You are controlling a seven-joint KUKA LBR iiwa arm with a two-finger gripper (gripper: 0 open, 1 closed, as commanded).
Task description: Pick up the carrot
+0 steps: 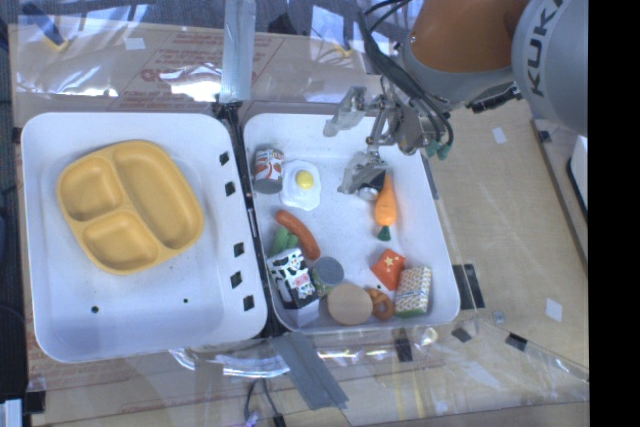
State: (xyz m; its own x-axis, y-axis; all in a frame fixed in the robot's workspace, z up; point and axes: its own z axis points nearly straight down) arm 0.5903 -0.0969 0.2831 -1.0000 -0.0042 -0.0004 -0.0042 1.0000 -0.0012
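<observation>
Hung low over the right-hand shallow white bin (432, 215), the grey metal two-finger hand (366, 177) at the carrot's top end — closing or open, impossible to tell from the slanted view. Lay flat on the bin floor just beside and right of the hand, the small orange plastic carrot (386, 202) with its green tip toward the near rim, clear of the fried-egg toy (302, 184) and red sausage (298, 232). Judged as the approach-and-grasp step, lift not yet made — called next for centring over the carrot's body, closing across it, then rising straight.
</observation>
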